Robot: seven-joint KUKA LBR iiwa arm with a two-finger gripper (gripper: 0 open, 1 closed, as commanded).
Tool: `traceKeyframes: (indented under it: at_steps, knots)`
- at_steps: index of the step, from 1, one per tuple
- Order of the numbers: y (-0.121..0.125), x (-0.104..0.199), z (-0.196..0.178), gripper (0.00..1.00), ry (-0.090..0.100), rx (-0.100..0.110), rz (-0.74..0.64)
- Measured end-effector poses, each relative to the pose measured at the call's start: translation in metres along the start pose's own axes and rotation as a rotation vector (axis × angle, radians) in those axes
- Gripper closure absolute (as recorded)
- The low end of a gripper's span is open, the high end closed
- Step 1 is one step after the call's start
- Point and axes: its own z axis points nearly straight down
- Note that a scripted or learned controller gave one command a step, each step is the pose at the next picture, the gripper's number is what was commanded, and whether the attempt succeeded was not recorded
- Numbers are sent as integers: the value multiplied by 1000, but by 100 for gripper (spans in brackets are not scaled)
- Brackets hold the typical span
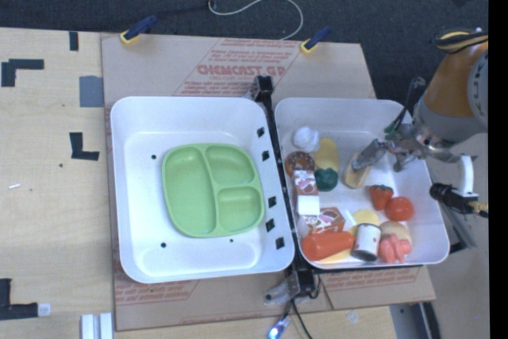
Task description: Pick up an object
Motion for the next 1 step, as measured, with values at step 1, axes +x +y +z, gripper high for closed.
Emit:
traceKeyframes:
  at_steps: [1]
  knots:
    - [13,72,26,0,-12,-23,4]
